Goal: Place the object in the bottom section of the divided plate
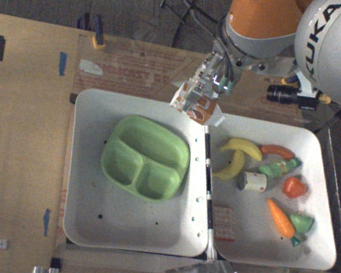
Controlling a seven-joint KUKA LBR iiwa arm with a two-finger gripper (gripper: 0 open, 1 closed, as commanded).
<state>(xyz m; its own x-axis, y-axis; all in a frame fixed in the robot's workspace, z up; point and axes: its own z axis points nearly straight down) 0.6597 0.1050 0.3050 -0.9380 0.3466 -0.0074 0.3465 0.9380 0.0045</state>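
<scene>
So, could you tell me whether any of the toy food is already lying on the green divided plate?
No, the green divided plate in the left bin has bare sections.

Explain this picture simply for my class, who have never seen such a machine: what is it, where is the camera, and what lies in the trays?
One camera looks down at a slant on a bench. The grey robot arm with an orange band reaches in from the right; its two-finger gripper hangs over the bins' far edge. Whether it holds anything is unclear.

The left white bin holds a green divided plate. The right white bin holds toy foods: a yellow banana, an orange carrot, a red piece and others.
</scene>
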